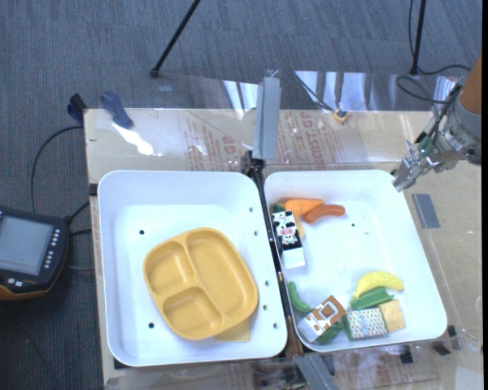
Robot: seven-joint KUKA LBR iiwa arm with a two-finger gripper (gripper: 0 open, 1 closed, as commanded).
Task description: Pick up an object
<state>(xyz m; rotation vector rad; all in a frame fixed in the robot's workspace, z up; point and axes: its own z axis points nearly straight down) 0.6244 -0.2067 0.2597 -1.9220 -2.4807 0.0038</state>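
Two white bins (114, 218); one yellow tray (199, 283) in the left. My gripper (408, 171) hangs at the right bin's far right corner; whether it's open, I cannot tell.

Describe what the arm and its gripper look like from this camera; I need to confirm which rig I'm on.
The arm shows an orange band at the frame's right edge, with a grey metallic wrist below it. The gripper is small, grey and silver, with darker parts and a hint of green near its body.
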